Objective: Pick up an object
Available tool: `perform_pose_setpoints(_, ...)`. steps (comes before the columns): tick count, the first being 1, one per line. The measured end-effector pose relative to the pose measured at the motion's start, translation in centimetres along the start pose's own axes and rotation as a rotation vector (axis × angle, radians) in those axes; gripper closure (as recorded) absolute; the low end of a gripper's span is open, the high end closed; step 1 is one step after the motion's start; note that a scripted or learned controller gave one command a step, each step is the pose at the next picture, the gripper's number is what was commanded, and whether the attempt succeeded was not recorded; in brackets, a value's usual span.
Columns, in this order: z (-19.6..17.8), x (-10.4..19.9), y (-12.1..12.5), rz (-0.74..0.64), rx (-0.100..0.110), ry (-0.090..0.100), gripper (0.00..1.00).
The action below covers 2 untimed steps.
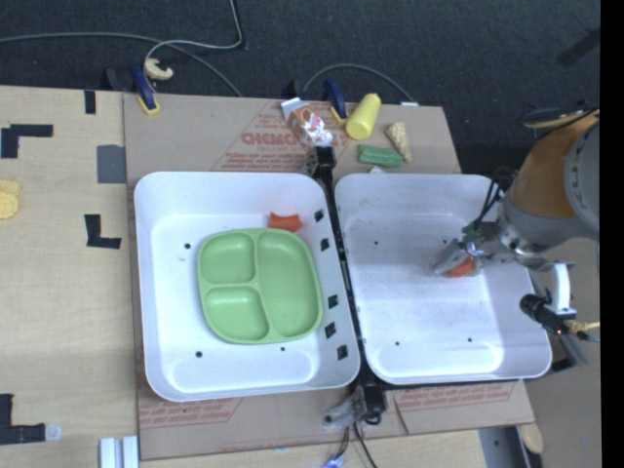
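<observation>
the gripper (pixel 456 261) sits low inside the right bin (pixel 409 354), toward that bin's right wall, its fingers pinched on a small orange-red object (pixel 461 269). across the divider from the right bin, the left bin (pixel 166 359) holds a green divided plate (pixel 259 286) and a small orange piece (pixel 285 221) just beyond the plate. behind the right bin's far rim lie a yellow item (pixel 363 115), a green item (pixel 378 156) and a tan item (pixel 399 140).
</observation>
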<state>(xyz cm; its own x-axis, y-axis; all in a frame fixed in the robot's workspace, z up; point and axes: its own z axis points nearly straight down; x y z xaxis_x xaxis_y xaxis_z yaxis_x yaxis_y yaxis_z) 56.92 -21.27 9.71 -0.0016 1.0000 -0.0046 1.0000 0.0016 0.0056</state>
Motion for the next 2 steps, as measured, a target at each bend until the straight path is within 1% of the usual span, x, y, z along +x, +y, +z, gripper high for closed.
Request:
perform_pose_setpoints(1, 1.0, 3.9, 3.8, -0.001, 0.001, 0.004, 1.00)
perform_pose_setpoints(2, -8.9, 13.7, 4.8, -0.002, 0.004, 0.006, 1.00)
